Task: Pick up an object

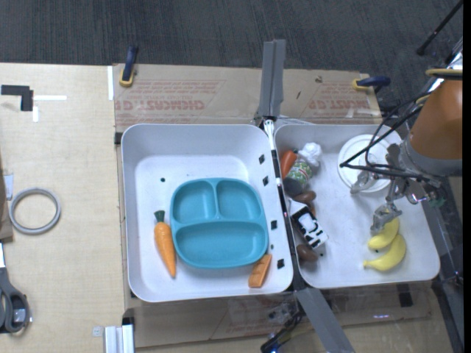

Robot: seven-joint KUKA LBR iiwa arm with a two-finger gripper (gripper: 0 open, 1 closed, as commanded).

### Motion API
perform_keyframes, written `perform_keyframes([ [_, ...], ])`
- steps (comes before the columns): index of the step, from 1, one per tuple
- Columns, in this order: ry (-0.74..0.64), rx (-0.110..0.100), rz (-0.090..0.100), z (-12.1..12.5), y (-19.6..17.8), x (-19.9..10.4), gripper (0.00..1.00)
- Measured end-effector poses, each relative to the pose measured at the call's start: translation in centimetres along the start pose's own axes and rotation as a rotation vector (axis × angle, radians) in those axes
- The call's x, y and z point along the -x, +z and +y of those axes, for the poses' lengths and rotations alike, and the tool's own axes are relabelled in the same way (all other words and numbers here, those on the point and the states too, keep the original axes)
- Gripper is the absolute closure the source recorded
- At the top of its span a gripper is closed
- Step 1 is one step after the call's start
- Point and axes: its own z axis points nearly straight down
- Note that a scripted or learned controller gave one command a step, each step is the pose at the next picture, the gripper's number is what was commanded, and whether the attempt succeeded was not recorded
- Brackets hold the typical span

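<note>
Camera view has the gripper (pixel 385 215) low in the right bin (pixel 335 267), just above the bananas (pixel 387 247); whether its jaws are open or closed, I cannot tell. Nothing looks lifted yet; grasping and raising remain.

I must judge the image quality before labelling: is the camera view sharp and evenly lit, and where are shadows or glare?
Camera view: even, soft light, no strong glare on the white bins; the blue plate and carrot look reasonably sharp, with faint shadows beside them; the gripper above the bananas is slightly blurred; the floor at the top is dark.
</note>
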Motion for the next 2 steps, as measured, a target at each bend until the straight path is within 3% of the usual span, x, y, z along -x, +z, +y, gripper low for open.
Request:
perform_keyframes([
  [1,-0.094,0.001,0.000,0.2,0.0,-4.7,0.00],
  [2,-0.163,0.000,-0.002,1.0,0.0,-7.5,0.00],
])
